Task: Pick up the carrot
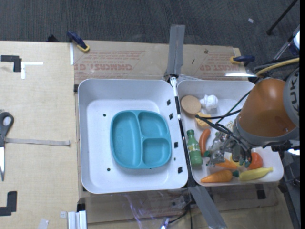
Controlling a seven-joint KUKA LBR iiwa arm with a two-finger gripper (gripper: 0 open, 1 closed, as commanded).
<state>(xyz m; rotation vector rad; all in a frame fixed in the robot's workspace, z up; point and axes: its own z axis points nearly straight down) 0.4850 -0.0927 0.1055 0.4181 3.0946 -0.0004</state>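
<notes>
Lying crosswise — carrot (pixel 217 177), tip leftward

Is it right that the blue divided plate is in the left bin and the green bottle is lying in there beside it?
Not quite. The camera view shows the blue divided plate in the left bin, but the green bottle lies in the right bin, among the toy food.
</notes>
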